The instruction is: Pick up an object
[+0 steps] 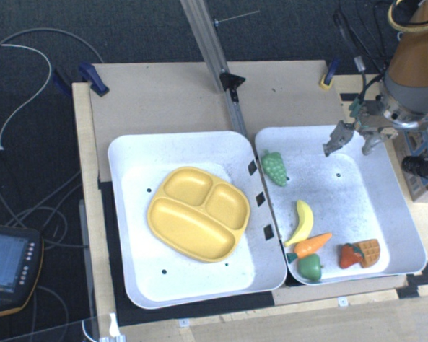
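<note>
Glossy curved banana point(300, 223) beside bumpy grapes point(274, 167)

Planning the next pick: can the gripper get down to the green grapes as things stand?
Probably yes. The gripper hangs open over the right bin's far end, and the green grapes lie alone near the bin's left wall, apart from the banana, with nothing over them.

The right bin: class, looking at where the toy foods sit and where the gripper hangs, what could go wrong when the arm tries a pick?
1. The banana, carrot and green pepper lie bunched together, so the fingers might nudge a neighbour or catch two.
2. The green grapes sit close to the right bin's left wall, leaving little room for a finger.
3. The gripper hangs over bare floor near the far edge, apart from every toy.
</note>
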Available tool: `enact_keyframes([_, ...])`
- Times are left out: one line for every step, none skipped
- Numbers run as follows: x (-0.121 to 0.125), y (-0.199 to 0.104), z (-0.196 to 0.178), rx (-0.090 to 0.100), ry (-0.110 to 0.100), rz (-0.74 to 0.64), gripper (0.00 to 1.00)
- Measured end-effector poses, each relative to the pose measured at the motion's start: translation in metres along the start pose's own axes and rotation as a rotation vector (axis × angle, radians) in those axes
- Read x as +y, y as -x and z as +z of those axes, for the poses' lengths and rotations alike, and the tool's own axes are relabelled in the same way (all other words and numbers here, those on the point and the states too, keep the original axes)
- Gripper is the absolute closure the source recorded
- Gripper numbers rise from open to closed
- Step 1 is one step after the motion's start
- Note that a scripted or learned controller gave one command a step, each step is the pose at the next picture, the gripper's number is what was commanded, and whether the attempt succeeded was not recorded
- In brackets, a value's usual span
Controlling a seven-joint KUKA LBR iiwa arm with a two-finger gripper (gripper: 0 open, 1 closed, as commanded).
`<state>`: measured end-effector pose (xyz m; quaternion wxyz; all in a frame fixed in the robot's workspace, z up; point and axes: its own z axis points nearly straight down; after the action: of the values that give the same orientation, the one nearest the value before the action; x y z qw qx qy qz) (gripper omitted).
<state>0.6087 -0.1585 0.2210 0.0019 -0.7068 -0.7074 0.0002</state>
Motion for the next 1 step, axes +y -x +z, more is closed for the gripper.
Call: enact_keyframes([0.0,0.0,0.0,0.0,0.0,0.0,0.0])
